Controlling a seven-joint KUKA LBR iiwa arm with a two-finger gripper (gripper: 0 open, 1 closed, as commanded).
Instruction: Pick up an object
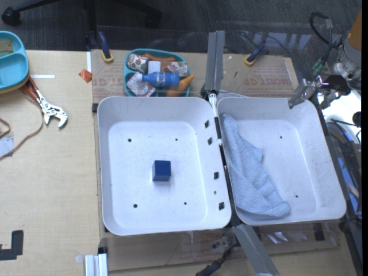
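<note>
Blue block (162,170) sits in the middle of the left bin (115,119), far to the left of the gripper (313,94), which hangs open and holds nothing over the right bin's (310,148) far corner, near a cloth (250,171)

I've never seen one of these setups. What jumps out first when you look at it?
Two white bins sit side by side: the left bin holds a small blue cube near its middle, and the right bin a crumpled pale cloth along its left side. The robot's claw hovers at the right bin's far right corner.
</note>
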